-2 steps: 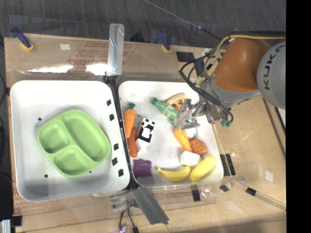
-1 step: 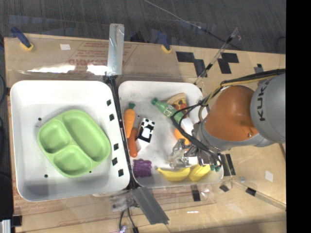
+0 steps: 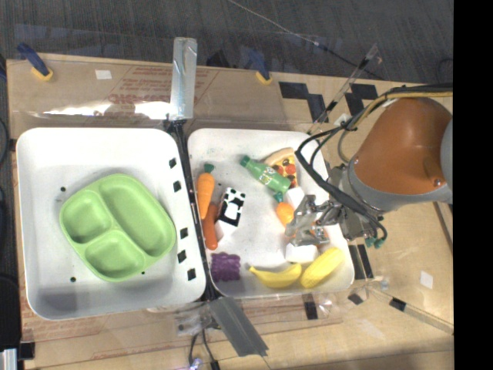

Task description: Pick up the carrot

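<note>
One fixed camera looks down at a slant from above the surface (image 3: 246, 91), taking in both white bins (image 3: 31, 206) whole.

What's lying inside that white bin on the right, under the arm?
The right bin holds a carrot by its left wall, a green bottle, a pizza slice, a black-and-white block, purple grapes and a banana. The gripper covers whatever lies beneath it.

Carrot (image 3: 206, 206): lay along the right bin's (image 3: 254, 139) left wall, green top pointing away.
Gripper (image 3: 303, 233): hovered low over that bin's right side, well apart from the carrot.
Banana (image 3: 304, 271): just below the gripper.
Green plate (image 3: 117, 226): in the left bin (image 3: 46, 149).
</note>
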Robot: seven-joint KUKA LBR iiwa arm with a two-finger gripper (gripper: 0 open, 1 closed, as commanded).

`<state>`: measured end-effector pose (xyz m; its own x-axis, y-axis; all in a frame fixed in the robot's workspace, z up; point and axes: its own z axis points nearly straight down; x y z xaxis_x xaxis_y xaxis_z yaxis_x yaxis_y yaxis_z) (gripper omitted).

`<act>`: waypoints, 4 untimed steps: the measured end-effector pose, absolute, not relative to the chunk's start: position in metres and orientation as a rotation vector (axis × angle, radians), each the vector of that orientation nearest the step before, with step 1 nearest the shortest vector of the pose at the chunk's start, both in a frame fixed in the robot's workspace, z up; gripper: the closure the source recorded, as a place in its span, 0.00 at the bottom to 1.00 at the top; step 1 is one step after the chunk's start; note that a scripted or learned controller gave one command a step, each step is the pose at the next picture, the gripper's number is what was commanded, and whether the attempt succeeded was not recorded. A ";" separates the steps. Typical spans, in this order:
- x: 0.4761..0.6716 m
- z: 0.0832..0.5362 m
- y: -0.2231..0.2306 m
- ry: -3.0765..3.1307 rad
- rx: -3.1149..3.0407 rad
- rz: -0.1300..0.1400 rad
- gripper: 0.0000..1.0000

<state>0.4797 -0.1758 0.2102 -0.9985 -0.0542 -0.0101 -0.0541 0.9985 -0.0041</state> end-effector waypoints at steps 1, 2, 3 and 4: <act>0.483 0.243 -0.142 3.096 -0.499 -0.003 1.00; 0.485 0.254 -0.141 3.092 -0.505 -0.006 1.00; 0.489 0.250 -0.099 3.132 -0.257 0.001 1.00; 0.543 0.232 -0.139 3.107 -0.452 -0.001 1.00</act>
<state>0.5433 -0.1389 0.2322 -0.9585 -0.2850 -0.0015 -0.2850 0.9585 -0.0011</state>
